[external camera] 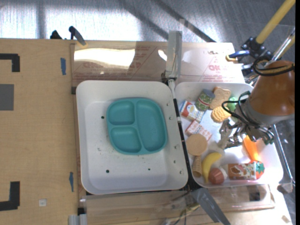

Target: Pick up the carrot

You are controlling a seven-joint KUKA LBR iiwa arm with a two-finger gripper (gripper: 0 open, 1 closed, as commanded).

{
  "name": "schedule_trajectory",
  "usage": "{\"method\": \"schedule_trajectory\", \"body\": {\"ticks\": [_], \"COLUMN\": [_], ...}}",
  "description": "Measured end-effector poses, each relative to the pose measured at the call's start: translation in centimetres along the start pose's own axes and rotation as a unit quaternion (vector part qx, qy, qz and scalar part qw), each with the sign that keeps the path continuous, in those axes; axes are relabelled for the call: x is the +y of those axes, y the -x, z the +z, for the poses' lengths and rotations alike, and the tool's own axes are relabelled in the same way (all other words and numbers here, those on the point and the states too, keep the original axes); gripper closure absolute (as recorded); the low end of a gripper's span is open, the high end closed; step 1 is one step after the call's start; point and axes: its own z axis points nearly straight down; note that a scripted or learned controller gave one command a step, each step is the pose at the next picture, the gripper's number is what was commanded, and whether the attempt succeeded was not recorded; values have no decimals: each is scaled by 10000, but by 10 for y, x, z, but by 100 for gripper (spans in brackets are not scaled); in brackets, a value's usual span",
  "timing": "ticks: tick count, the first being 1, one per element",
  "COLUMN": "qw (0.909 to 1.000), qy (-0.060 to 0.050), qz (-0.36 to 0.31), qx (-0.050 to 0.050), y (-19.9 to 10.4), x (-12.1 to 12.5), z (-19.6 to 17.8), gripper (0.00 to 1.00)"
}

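The orange carrot (251, 149) lies near the right wall of the right bin (276, 172), just above a red and orange juice carton (243, 171). My gripper (229, 135) hangs low over the middle of that bin, just left of the carrot and slightly above it in the view. The grey wrist and orange band (274, 95) rise behind it to the right, and they hide part of the bin's right side. Nothing can be seen held in the gripper.
The right bin is crowded: a green can (205, 100), crackers (220, 97), small cartons (190, 111), a tan disc (197, 144), a banana (211, 161) and a red fruit (216, 176). The left bin (89, 139) holds a teal divided plate (137, 125).
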Motion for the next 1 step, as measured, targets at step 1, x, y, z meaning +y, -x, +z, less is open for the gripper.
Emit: {"method": "schedule_trajectory", "body": {"ticks": [1], "qw": [9975], "qy": [5], "qz": [704], "qx": [30], "y": [43], "x": [-82], "z": [3], "gripper": [0]}}
